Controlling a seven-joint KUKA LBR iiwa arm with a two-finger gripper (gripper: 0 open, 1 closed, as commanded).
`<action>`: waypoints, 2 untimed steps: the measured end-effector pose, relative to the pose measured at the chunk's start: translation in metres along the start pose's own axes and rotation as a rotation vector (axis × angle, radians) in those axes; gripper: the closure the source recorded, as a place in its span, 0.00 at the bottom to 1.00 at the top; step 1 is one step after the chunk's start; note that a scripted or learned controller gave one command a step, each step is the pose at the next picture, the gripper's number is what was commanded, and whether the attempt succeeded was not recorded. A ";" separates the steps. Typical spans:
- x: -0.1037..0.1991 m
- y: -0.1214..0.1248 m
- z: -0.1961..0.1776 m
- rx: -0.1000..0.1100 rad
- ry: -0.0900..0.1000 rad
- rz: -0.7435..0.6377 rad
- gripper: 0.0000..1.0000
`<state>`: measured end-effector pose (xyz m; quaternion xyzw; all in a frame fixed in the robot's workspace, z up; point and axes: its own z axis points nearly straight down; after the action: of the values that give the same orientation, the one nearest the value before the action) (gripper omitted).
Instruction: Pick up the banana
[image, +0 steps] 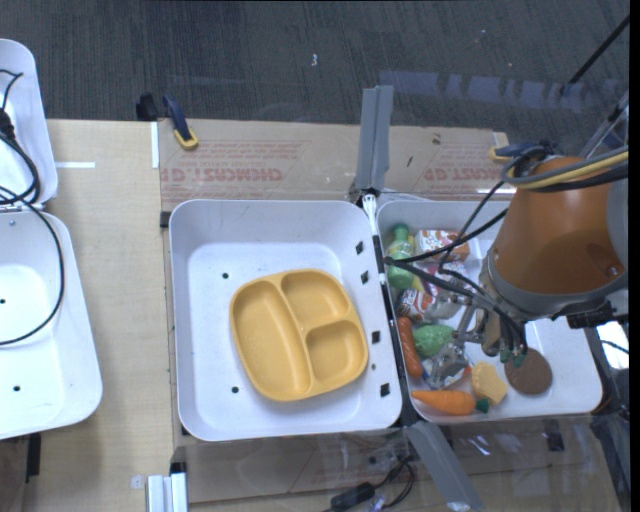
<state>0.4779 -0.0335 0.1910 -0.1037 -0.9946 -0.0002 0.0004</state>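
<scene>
Over right bin (590, 398), end effector (470, 340) among toy food; open-or-closed state unclear

Left bin (190, 320): on the desk (120, 300), holding a divided plate (298, 333) near its middle.
Right bin (575, 395): just beside the left bin, to its right.
Carrot (443, 401): along the right bin's front edge.
Round cookie (528, 371): right of the carrot.
Claw (470, 345): above the right bin's pile, behind the carrot, left of the cookie.
</scene>
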 end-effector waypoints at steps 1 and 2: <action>0.000 0.000 0.000 0.000 0.000 0.000 0.00; -0.092 -0.002 -0.003 0.000 -0.004 -0.015 0.00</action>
<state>0.5674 -0.0543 0.1937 -0.0963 -0.9954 -0.0001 -0.0015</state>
